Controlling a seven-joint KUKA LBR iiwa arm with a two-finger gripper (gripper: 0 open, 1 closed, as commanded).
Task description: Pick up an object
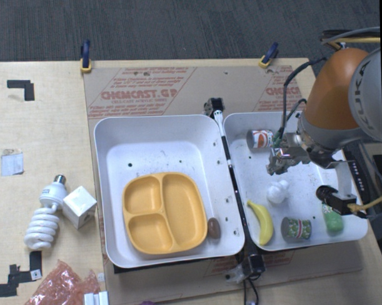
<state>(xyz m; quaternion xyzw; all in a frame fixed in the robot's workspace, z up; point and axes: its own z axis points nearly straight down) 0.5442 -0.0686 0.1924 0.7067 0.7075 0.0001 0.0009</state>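
The bench is light wood with a brown sheet (pixel 145 94) marked in red print laid over it, clamped at the far edge by two blue-and-yellow clips (pixel 86 57). Beyond the bench lies dark grey carpet (pixel 174 21).

At the near edge, at 7 o'clock, lie a red mesh bag (pixel 55 291), a spiral light bulb (pixel 43 216) and a small white cube (pixel 79 206).

The left bin (pixel 153 134) holds a yellow divided plate (pixel 163 212), with a small brown object (pixel 213 227) just beside it at 3 o'clock.

The right bin (pixel 242 172) holds, along its near wall, a banana (pixel 263 221), a green can (pixel 296 228) and a green object (pixel 333 220). A white object (pixel 278 192) lies near the centre; a red-and-white can (pixel 260 139) lies at 11 o'clock.

The gripper (pixel 279 164) hangs between the white object and the red-and-white can, touching neither. Finger state: cannot be determined.
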